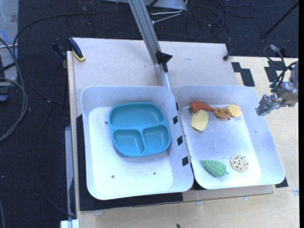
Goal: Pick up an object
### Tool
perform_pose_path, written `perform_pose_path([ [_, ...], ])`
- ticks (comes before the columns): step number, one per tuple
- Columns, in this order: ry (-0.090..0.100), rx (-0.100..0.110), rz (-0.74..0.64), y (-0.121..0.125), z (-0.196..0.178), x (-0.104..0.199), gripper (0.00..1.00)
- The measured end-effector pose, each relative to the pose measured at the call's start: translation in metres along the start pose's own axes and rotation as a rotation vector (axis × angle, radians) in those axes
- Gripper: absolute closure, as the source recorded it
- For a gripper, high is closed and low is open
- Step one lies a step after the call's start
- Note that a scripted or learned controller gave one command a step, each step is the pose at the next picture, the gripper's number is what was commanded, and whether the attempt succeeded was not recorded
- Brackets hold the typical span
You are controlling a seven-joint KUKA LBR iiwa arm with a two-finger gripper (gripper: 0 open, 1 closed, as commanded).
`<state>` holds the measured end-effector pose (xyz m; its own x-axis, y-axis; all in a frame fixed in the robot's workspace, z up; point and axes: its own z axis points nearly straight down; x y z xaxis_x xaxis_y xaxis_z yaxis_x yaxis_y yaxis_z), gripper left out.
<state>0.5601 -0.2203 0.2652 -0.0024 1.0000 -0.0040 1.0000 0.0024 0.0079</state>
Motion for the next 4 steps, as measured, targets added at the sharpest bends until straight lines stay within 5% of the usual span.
perform_pose_path([
  [1,0.002,0.003,0.0,0.001,-0.033,-0.001,1.0],
  [4,0.005,0.01,-0.004,-0.009,0.009,0.159,1.0],
])
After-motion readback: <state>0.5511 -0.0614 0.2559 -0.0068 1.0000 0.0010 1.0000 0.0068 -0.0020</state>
